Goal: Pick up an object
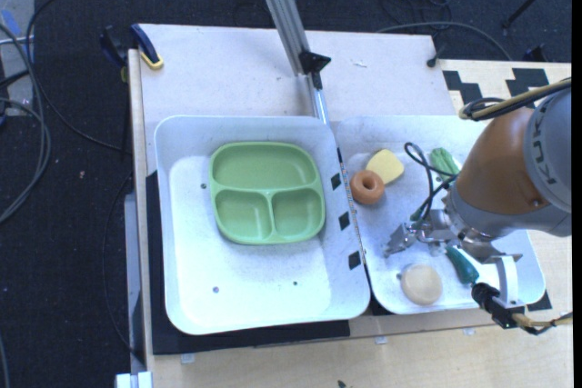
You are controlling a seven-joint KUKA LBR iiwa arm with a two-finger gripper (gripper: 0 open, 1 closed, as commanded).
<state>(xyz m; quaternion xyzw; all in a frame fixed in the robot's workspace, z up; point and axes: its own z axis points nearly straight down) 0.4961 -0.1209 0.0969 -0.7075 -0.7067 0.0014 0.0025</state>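
The grey arm with its orange band [509, 164] reaches in from the right over the right-hand shallow white bin [382, 300], and its metal two-finger gripper [406, 238] hangs low over the bin floor, between a brown ring-shaped doughnut toy [367, 187] above and a pale, cream-coloured round lump [422, 283] below; whether the jaws are open or closed I cannot tell from this slanted view, and nothing can be seen held between them. To do the pick well, my judgement is that the jaws should settle squarely over one piece, centred on it, before closing, since the nearby things sit close enough to be nudged aside. The cream lump looks smooth and domed, so a grip across its widest part seems safest; the doughnut looks matte and soft, and its rim offers an easy edge. A yellow wedge-like block [386, 165] touches the doughnut, a green piece [444, 161] lies near the arm, and a teal-handled tool [462, 265] lies just beside the wrist. The left-hand white bin [182, 286] holds a pale green plastic tray with three compartments [268, 193], glossy with rounded corners. Both bins rest on the light wooden desk [236, 68].
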